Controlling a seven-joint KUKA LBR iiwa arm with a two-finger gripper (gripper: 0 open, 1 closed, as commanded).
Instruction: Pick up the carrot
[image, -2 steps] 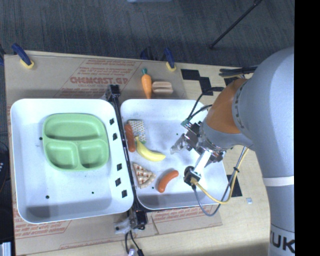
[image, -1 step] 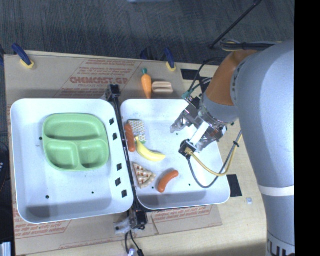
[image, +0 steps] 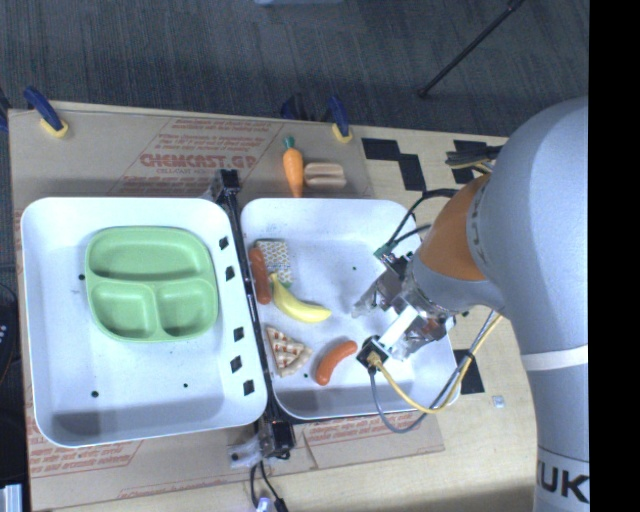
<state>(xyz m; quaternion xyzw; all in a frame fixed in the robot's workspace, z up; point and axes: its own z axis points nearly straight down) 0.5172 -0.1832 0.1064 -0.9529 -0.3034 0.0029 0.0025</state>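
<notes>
Camera view: the carrot (image: 292, 170) is found on the table (image: 150, 150) just past the upper rim of the right bin (image: 340, 205), its long axis up-down in frame, up-left of the gripper (image: 368, 298). Whether the gripper is apart or together cannot be told.

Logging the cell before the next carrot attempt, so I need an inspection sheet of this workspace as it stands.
Surface: cardboard-covered bench bearing a left white bin and a right white bin.
Job's things: orange plastic carrot with green top lies outside both bins, on the cardboard behind the right bin.
Clutter: tan bun beside the carrot; green divided plate in the left bin; yellow banana, two reddish sausages, brown waffle piece in the right bin.
Grippers: hand over the right bin, apart from the carrot.
Cables: yellow cable loops from the wrist across the right bin's near rim.
Surroundings: blue clamps on the bench's far edge; dark carpet beyond.
</notes>
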